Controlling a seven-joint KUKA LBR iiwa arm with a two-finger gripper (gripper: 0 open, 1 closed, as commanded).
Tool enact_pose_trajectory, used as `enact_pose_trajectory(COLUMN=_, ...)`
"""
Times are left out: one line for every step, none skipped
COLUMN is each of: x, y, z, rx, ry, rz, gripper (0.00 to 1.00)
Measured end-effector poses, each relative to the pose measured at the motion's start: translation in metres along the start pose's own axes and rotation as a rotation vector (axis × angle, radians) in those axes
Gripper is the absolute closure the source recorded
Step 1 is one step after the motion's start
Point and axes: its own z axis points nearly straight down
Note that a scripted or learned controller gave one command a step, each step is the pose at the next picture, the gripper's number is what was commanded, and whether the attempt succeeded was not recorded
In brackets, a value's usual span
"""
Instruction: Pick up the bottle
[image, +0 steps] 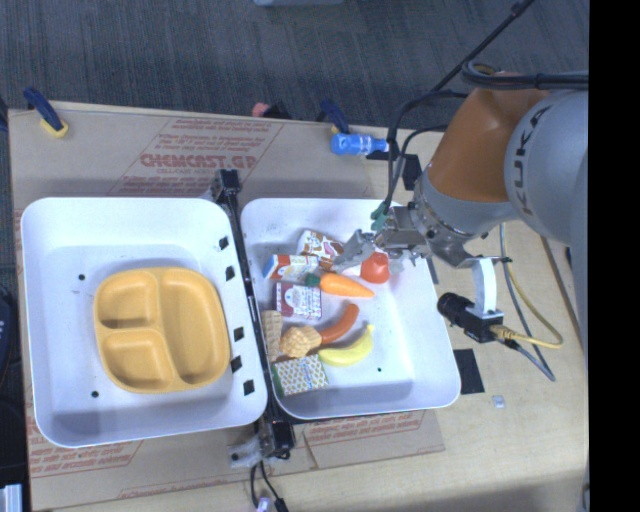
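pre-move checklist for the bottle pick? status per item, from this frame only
1. Bottle located: cannot tell. The right bin holds a jumble, and the red and white item near its left wall may be the bottle.
2. End effector over the right bin: ok, low at the upper part of the pile.
3. Finger state: cannot tell.
4. Anything held: cannot tell.
5. Clutter near the end effector: not ok. The red round piece and the carrot lie right beside it, the sausage and banana below.
6. Yellow tray out of the way: ok, in the left bin.
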Motion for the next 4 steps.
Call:
enact_pose_trajectory(x=0.000, y=0.000, z=-0.010, rx=0.003, ry=0.000, rz=-0.005, gripper=1.00)
enact_pose_trajectory(x=-0.057, y=-0.078, z=0.077, rx=0.002, ry=0.000, rz=-0.065, gripper=1.00)
enact_pose_trajectory(x=-0.044, y=-0.076, z=0.003, rx=-0.003, ry=0.000, rz=-0.043, gripper=1.00)
enact_pose_trajectory(x=-0.082, y=-0.077, z=-0.005, rx=-0.003, ry=-0.001, rz=-0.002, gripper=1.00)
